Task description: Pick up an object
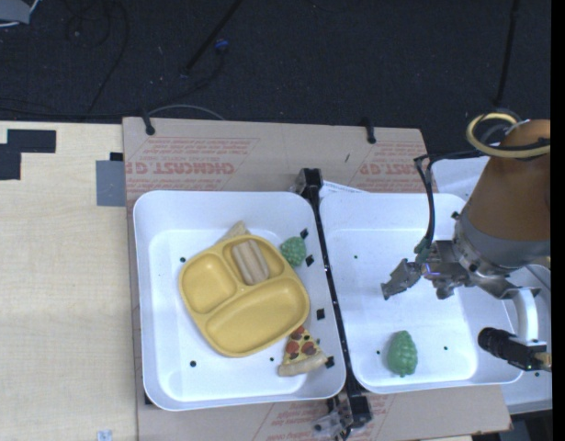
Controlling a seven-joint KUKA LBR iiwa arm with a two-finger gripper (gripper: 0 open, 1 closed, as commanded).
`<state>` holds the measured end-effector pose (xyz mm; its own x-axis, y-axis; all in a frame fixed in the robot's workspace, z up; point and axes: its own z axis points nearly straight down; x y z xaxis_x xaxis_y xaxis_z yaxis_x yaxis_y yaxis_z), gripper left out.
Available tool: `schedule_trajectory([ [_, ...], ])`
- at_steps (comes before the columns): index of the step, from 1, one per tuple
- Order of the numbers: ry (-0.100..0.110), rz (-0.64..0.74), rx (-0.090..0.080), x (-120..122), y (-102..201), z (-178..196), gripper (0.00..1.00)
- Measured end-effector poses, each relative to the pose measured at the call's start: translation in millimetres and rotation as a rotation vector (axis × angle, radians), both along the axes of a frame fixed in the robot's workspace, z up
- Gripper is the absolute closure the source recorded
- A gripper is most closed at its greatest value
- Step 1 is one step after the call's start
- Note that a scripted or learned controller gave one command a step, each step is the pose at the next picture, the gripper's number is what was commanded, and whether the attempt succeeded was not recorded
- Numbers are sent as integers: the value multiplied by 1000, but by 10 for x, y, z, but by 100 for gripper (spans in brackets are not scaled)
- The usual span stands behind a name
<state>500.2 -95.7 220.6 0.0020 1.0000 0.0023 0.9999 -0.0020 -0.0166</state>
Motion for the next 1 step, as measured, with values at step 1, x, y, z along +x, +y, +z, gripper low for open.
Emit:
schedule_trajectory([
  [1,-12,2,-1,24,-2,66,0],
])
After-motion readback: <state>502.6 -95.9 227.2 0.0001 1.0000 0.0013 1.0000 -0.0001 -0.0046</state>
